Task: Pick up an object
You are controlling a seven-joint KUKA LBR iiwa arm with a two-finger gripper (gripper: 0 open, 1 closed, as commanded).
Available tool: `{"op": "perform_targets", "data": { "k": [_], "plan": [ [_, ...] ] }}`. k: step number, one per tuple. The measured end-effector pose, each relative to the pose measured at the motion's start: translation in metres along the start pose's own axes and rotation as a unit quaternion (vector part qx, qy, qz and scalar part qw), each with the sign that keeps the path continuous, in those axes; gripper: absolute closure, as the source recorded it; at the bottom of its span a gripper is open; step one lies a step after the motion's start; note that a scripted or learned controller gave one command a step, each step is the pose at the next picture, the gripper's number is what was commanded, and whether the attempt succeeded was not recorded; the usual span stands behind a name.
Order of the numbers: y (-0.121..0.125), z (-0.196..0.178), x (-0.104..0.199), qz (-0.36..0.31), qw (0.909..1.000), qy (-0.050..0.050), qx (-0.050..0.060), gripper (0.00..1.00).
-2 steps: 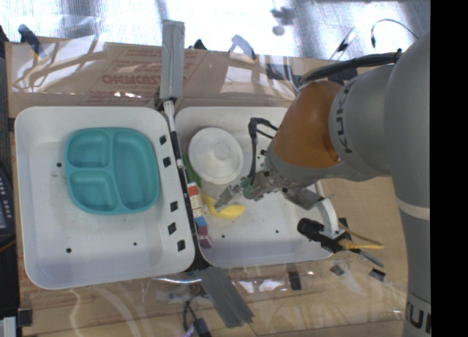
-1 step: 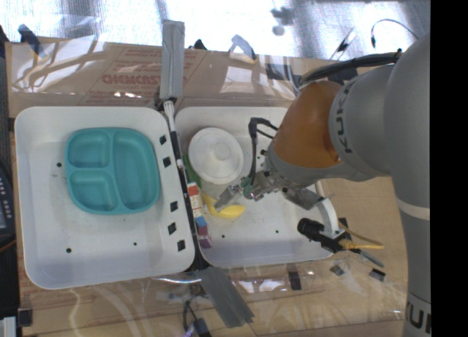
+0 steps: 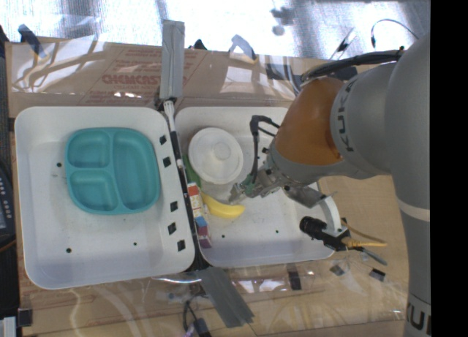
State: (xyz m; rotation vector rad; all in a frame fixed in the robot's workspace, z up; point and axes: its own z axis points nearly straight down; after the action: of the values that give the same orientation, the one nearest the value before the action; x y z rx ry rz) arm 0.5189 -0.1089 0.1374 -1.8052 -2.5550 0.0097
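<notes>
Yellow marks your likeliest target: a banana point(image 3: 224, 209) lying on the floor of the right bin point(image 3: 292, 249), just below the round white lidded container point(image 3: 216, 154) and close to the divider between the bins. The gripper point(image 3: 243, 191) sits low just right of the banana, beside the container's lower edge; whether it is wide or narrow you cannot tell. Left of the banana, small coloured blocks point(image 3: 196, 204) line the bin's wall. Farther left, the left bin point(image 3: 36, 240) carries a teal divided plate point(image 3: 112, 169). Both bins rest on the desk point(image 3: 131, 72).
</notes>
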Motion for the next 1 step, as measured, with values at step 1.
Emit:
{"op": "perform_targets", "data": {
  "k": [1],
  "plan": [
    [0.0161, -0.0517, 0.0328, 0.146, 0.9892, -0.002, -0.005, 1.0]
  ]
}}
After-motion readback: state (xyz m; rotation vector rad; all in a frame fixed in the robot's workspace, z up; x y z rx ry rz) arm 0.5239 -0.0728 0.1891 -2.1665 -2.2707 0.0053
